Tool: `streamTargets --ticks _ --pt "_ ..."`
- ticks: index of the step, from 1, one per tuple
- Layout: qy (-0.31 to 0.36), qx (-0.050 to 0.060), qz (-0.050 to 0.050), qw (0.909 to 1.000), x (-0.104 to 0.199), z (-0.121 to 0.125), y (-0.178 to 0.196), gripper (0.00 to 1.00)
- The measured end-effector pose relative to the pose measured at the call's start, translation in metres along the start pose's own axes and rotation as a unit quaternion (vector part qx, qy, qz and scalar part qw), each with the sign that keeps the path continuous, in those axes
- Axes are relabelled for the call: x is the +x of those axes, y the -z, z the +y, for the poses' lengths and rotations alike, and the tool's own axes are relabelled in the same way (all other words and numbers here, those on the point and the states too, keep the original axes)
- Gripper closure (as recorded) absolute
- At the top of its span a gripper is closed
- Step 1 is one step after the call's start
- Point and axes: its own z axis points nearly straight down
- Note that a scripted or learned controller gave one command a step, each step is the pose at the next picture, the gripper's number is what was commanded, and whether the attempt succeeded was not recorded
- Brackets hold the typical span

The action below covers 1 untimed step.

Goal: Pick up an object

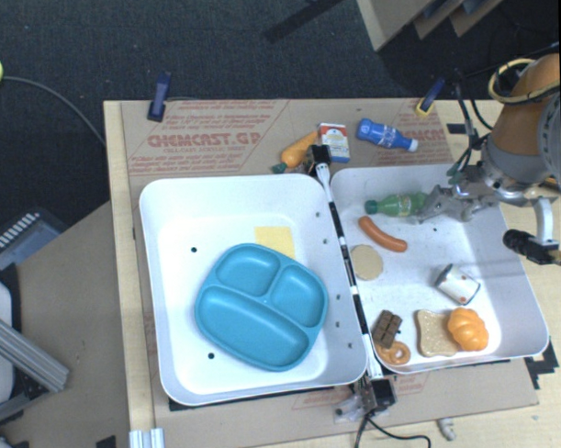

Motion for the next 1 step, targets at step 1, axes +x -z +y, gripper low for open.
streamTargets --ticks 1 --pt "-0.001 0.009 -0.003 1.0 0.0856 0.0131 0.0126 0.0"
